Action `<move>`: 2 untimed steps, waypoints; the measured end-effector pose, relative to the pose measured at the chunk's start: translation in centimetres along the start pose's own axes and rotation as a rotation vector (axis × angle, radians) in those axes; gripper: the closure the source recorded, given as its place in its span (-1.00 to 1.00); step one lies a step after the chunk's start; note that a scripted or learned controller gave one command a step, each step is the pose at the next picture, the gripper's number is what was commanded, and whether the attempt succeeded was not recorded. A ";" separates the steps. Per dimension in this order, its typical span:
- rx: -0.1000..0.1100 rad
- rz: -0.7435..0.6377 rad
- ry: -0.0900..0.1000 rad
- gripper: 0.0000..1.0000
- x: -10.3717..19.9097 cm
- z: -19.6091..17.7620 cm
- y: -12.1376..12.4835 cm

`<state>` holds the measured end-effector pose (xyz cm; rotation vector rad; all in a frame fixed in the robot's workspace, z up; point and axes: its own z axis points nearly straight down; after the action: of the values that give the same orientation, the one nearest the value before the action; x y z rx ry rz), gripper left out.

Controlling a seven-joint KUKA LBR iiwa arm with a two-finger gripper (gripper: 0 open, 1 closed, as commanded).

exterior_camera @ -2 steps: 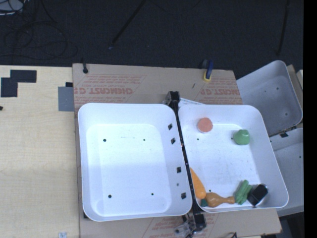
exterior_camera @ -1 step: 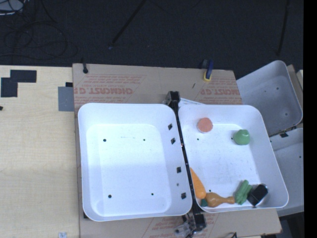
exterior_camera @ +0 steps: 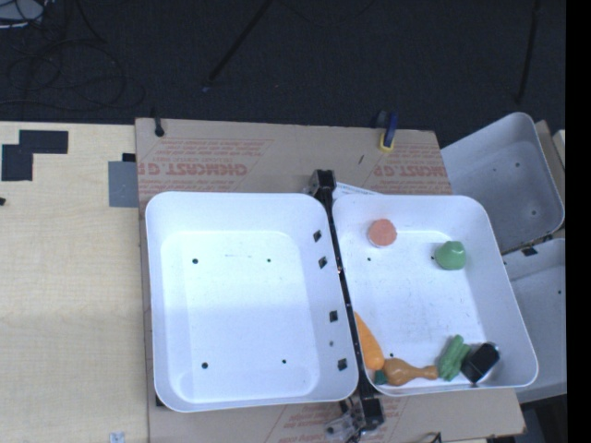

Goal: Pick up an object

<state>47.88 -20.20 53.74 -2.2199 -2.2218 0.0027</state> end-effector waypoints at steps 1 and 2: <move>0.000 0.000 0.000 -1.00 0.0 0.0 0.0; 0.001 -0.003 -0.001 1.00 0.0 -1.0 0.1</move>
<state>47.96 -20.18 54.74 -2.2168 -2.2250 0.0049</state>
